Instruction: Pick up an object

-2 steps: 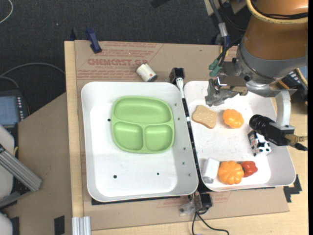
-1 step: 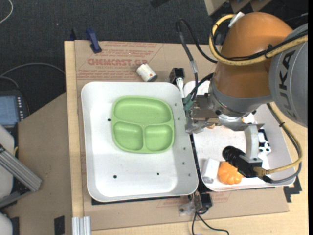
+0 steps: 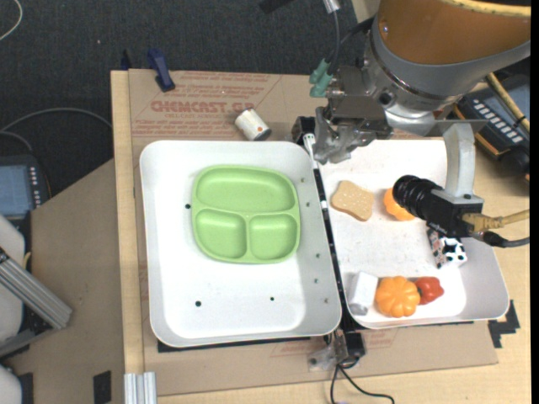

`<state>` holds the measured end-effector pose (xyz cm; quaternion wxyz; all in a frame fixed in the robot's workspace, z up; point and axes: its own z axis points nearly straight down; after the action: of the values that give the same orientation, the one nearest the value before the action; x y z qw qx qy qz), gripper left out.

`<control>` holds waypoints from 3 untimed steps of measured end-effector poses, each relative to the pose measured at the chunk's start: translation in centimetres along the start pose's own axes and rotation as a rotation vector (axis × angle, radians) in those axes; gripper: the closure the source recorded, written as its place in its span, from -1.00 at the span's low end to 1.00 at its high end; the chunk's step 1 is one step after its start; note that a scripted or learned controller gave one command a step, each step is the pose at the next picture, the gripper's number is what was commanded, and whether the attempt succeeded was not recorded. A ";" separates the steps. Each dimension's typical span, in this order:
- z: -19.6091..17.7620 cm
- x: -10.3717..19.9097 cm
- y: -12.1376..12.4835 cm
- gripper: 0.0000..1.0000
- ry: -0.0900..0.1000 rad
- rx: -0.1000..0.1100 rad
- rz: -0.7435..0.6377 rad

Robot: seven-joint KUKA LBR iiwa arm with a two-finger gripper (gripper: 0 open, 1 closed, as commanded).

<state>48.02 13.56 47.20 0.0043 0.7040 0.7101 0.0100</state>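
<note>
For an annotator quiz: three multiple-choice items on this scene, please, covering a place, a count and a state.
1. Where does the bread slice lie? A. left bin B. right bin C. on the cardboard
2. How many hollows has the green plate? A. three B. two C. five
3. How does the plate lie? A. on edge B. face down C. flat, hollows up
Answers: B, it lies just right of the divide between the bins; A, one wide hollow above two small; C, the hollows face the camera.

Open floor lies in the right bin (image 3: pixel 387 244) between bread slice (image 3: pixel 352 200) and pumpkin (image 3: pixel 396 296).
</note>
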 end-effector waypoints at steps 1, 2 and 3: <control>-1.2 -10.6 0.1 1.00 -0.011 0.013 0.019; 5.9 -12.1 -0.3 1.00 -0.010 0.028 0.012; 16.1 -16.4 0.4 1.00 -0.010 0.031 0.014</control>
<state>48.93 -2.72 30.99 -0.0034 0.7091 0.7051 -0.0046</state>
